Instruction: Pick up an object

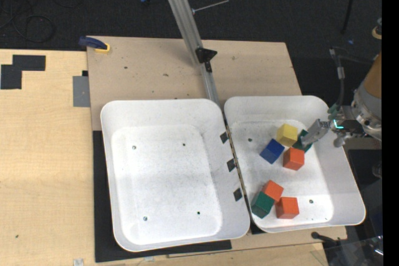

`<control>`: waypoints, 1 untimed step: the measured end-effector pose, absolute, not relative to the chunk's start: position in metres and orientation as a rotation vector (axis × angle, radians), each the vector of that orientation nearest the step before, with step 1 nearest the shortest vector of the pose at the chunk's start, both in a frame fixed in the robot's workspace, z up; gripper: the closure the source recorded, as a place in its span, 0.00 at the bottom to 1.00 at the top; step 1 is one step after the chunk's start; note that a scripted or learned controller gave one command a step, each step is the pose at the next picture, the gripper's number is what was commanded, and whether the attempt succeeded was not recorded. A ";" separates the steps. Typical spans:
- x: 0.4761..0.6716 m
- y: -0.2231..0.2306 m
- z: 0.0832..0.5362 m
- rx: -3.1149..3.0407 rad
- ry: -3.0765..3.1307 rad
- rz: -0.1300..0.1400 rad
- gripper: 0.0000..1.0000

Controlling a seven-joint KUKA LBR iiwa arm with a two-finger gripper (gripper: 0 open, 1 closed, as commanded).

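Camera view: hand [310,137] beside yellow block [288,133]; its grip perhaps open, cannot tell.

Left bin [124,134] floor is open, free access from above. Right bin [336,196] is crowded: yellow [287,133], blue [272,151] and orange [293,159] blocks bunch mid-bin, another cluster [275,199] near front wall. Slanted aluminium rail [185,19] blocks the approach over the bins' back divider.

Grey metal gripper [310,137] with slim dark fingers, on a silvery wrist block carrying a small teal-green light. Behind it a bulkier grey arm [374,103] section, ribbed at the joint, with an orange-tan band above. Thin dark cable beside the wrist.
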State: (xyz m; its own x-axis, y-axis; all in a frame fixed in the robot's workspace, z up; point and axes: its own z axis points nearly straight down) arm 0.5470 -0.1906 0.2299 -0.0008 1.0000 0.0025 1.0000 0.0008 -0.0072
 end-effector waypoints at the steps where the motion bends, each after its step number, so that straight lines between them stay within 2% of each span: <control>1: 0.548 -0.191 0.232 -2.220 -2.219 0.002 0.00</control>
State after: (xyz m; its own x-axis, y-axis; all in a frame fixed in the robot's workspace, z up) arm 0.5477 -0.1910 0.2320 0.0004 1.0000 0.0013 1.0000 -0.0004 -0.0029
